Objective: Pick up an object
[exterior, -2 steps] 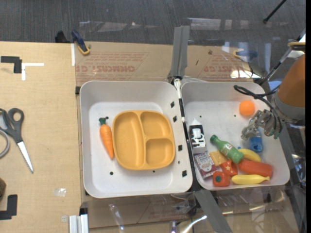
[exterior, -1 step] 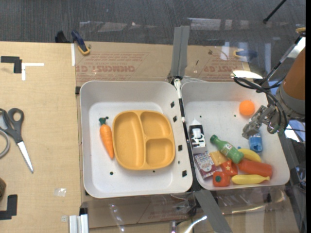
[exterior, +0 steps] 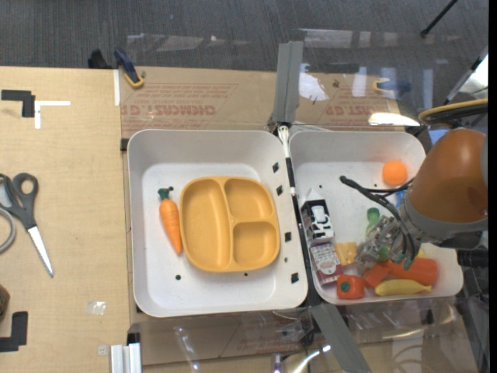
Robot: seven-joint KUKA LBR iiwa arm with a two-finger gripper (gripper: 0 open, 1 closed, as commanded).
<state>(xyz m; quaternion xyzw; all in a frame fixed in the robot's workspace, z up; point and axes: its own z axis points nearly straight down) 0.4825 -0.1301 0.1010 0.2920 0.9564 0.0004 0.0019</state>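
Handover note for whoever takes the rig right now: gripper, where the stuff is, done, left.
Gripper: low in the right bin, over the toy pile at its near end; finger state unreadable, nothing visibly held.
Right bin: orange ball, banana, tomato, black-and-white box.
Left bin: yellow divided plate, carrot beside it.
Done: arm is down at the pile.
Left: grasp one item and lift.

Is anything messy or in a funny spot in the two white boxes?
Nothing looks spilled or broken. The left bin is tidy: a toy carrot lies beside a yellow divided plate. The right bin is just crowded, with toy food heaped by the gripper.
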